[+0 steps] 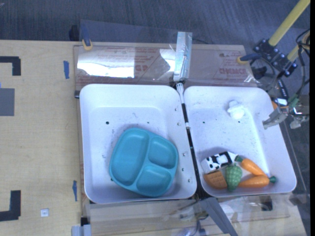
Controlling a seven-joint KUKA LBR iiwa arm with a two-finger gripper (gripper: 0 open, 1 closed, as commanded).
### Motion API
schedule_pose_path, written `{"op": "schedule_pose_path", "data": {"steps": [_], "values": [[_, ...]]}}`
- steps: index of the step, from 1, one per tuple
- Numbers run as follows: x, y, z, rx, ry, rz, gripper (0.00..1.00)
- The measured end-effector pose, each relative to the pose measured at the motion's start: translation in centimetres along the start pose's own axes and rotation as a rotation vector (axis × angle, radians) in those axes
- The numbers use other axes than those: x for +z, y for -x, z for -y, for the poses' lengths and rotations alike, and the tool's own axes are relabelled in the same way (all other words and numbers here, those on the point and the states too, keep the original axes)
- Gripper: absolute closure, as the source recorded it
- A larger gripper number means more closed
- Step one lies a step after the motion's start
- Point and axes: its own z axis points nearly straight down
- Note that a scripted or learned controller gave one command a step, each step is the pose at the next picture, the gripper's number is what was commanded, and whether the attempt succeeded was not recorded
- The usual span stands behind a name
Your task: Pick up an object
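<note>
— Nearest the lens, what lies in the left bin (pixel 93 107)?

— One teal plate (pixel 143 161) with three compartments, tilted a little, resting on the bin floor toward its near right corner.

— And past the divider (pixel 185 127), taking that plate as the mark?

— Right of the plate, in the near end of the right bin (pixel 266 132), the toys sit heaped together. First comes a black-and-white cow (pixel 218 161), with an orange block (pixel 215 180) just in front of it. A green knobbly toy (pixel 233 176) leans against that block. Right of it lie two carrots (pixel 252 166), one angled behind the other, the front one touching the green toy.

— Anything else in that bin?

— A small white lump (pixel 236 111), farther back from the plate and well apart from the heap.

— The arm?

— Up at the far right of the plate, beyond the bin's rim, there is dark hardware and cabling, and a yellow pole (pixel 291 16). The pincer (pixel 279 113) hangs at the bin's right edge; whether it is wide or narrow I cannot tell. Nothing shows between its tips.
</note>
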Motion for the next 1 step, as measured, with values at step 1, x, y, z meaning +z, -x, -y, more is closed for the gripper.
{"op": "schedule_pose_path", "data": {"steps": [1], "values": [[13.83, -1.94, 4.62, -0.272, -0.005, -0.004, 0.00]]}}
